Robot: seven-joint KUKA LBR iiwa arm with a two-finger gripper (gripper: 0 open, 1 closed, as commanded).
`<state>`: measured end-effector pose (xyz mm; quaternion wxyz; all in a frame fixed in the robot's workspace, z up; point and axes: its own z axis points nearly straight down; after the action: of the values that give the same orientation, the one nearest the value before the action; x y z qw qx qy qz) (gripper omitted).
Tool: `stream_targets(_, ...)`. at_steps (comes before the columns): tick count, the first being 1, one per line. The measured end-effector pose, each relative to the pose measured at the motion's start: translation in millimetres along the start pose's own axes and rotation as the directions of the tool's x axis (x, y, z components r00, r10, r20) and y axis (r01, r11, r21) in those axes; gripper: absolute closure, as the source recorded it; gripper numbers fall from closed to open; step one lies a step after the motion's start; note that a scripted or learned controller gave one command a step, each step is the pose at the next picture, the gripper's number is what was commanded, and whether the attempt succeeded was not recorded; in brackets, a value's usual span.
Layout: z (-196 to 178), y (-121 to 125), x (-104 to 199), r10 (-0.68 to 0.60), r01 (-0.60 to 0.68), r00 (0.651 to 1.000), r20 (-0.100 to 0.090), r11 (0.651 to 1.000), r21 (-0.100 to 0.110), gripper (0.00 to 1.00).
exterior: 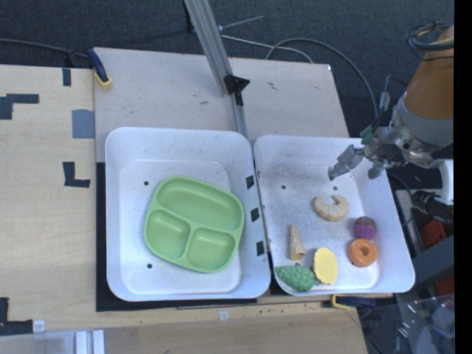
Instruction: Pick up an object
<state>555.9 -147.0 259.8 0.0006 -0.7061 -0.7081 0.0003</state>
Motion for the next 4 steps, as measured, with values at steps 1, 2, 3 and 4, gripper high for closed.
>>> stream_targets(1,0,0,0,0.000,0.000,1.000,0.000,1.000,0.000,0.00)
stream_targets(2,61,-6,-6,0.002,-0.002,1.000,0.000,1.000,0.006,0.00)
stream_targets(3,118,1,1,0.001,-0.001,1.000,0.000,1.000,0.006,0.00)
stream_targets(4,170,1,1,0.001,-0.001,1.000,0.002,1.000,0.000,0.00)
